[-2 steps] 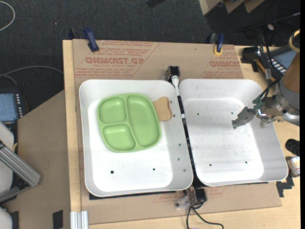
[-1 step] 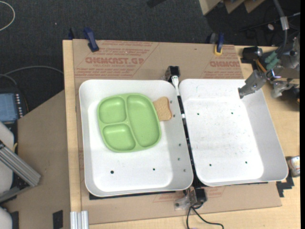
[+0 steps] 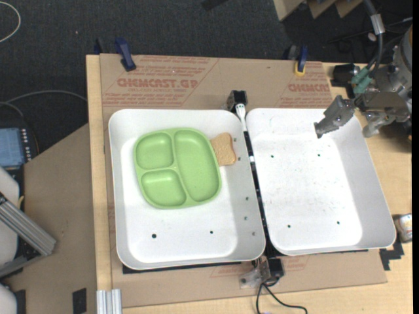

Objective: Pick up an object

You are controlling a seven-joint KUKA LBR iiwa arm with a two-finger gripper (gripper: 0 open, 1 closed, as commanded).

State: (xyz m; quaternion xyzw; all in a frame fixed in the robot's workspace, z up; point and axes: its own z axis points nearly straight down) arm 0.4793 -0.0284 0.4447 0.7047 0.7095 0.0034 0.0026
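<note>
Board under the bins: a brown cardboard sheet lay on the surface, printed in red.
Left print: above the left bin, large red letters read roughly "CHEMCAST GP"; the last letters were unclear.
Right print: above the right bin, the same red lettering showed in part, "CHEMCAS".
Small print: finer red lines beside both were too small to read.

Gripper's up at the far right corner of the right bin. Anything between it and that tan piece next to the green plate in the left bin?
Nothing visible stands in the way. The gripper hangs over the right bin, and the tan piece lies in the left bin against the green plate. Between them are bare bin floor and the two bins' adjoining rims.
</note>
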